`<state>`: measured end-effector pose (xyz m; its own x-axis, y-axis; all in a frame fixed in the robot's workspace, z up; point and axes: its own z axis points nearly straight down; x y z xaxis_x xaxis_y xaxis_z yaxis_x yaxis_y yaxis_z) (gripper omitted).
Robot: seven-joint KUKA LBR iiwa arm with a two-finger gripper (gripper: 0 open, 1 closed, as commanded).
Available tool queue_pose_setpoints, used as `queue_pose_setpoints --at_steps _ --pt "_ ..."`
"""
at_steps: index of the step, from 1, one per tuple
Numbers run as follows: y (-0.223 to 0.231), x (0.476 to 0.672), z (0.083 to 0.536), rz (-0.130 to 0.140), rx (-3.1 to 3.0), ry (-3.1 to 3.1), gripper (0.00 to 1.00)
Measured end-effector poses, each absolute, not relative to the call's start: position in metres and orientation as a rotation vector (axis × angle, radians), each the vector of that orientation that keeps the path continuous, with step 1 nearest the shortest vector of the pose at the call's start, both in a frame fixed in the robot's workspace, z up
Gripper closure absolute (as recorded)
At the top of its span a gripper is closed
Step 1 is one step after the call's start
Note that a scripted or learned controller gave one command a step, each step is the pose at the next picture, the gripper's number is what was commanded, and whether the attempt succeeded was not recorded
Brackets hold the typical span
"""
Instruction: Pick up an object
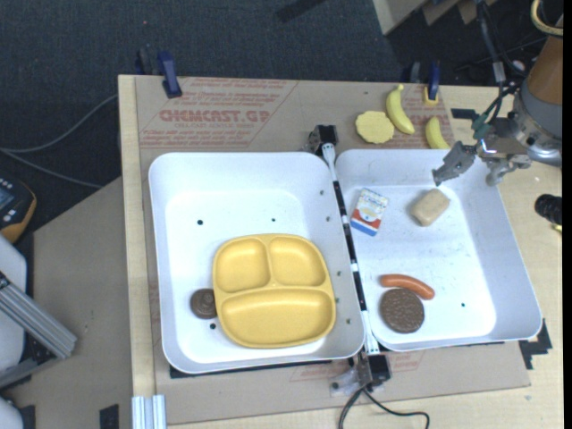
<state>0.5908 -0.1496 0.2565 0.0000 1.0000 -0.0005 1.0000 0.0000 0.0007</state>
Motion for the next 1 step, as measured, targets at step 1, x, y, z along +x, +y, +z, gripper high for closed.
queue_pose_setpoints --at_steps 1 --pt "-0.1729 0.6333 0.1044 -0.008 2.225 2.227 0.00"
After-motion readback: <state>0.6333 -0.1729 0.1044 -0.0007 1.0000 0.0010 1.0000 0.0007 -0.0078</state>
